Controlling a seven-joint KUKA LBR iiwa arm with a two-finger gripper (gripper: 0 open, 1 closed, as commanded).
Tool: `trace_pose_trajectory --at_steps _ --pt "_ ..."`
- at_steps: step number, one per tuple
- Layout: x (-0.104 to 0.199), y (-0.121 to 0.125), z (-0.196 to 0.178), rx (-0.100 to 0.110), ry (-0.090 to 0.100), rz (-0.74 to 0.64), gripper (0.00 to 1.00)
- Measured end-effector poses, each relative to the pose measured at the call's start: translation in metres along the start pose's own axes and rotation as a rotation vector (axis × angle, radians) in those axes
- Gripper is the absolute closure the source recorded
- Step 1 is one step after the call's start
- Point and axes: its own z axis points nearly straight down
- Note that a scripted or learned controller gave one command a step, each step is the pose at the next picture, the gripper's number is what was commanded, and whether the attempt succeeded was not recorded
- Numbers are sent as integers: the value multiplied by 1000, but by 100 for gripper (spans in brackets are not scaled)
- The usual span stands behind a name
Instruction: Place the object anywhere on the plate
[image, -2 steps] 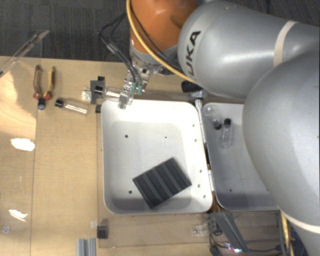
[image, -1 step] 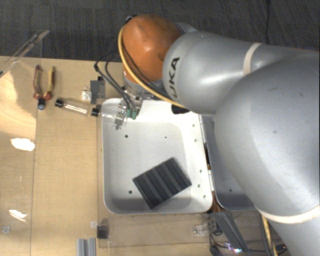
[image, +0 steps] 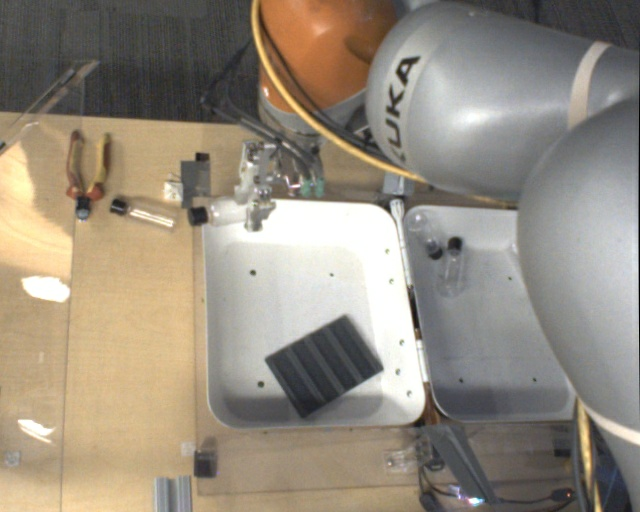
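Note:
A dark ribbed rectangular plate (image: 323, 366) lies tilted in the near half of the left white bin (image: 228, 330). A small clear vial with a black cap (image: 447, 258) lies in the far left part of the right bin (image: 500, 400). My gripper (image: 260, 195) hangs over the far left corner of the left bin, well away from both the plate and the vial. I see nothing held in it. The large grey and orange arm (image: 480, 90) covers the upper right of the view and part of the right bin.
On the bench left of the bins lie red-handled pliers (image: 87, 168) and another clear vial (image: 148, 211). A small black fixture (image: 197, 176) stands by the left bin's far corner. Cables and brackets (image: 450, 470) sit at the near edge.

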Motion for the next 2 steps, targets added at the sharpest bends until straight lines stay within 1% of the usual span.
trace_pose_trajectory --at_steps 1,2 --pt "-11 -2 19 -1 2 -398 100" --pt "-11 -2 18 -1 2 -398 0"
